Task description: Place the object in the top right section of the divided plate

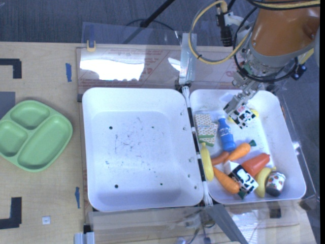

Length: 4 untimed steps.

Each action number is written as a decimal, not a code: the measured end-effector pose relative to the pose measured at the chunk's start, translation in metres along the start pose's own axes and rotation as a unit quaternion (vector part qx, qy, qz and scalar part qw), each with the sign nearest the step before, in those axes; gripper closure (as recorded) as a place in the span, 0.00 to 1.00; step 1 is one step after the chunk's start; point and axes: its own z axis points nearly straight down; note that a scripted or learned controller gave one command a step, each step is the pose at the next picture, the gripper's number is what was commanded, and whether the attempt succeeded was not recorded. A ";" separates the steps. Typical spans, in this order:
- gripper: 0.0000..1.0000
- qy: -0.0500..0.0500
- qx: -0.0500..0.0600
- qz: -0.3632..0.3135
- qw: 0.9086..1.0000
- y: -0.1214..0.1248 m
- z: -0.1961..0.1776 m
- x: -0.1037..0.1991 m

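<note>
A grey KUKA arm with its orange band reaches in from the right over the right bin, its gripper hanging low over that bin's upper part, w/ a small black-and-white toy touching or just under the fingertips; whether that toy sits between the fingers can't be told from this slant, nor whether they are spread or closed. The green divided plate lies on the bench at far left, well apart from the claw, w/ the whole left bin between them; so the carry, as judged here, runs straight leftward across both bins. The plate's long compartment slants lower-left to upper-right, two smaller sections on its upper-left side; which counts as "top right" looks to be the upper small one or the long section's upper end, approx. Other candidates crowd the right bin's lower half: a blue bottle standing just below-left of the claw, a checked packet, a yellow banana along the divider, carrots, a second black-and-white toy, and a red pepper. No object sits on the plate yet.
</note>
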 end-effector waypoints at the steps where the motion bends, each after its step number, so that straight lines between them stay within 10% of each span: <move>1: 1.00 0.000 0.000 -0.087 0.996 -0.040 0.028 -0.068; 3: 1.00 0.001 0.000 -0.035 0.999 0.006 0.077 -0.247; 4: 1.00 0.006 0.018 0.020 1.000 0.033 0.110 -0.304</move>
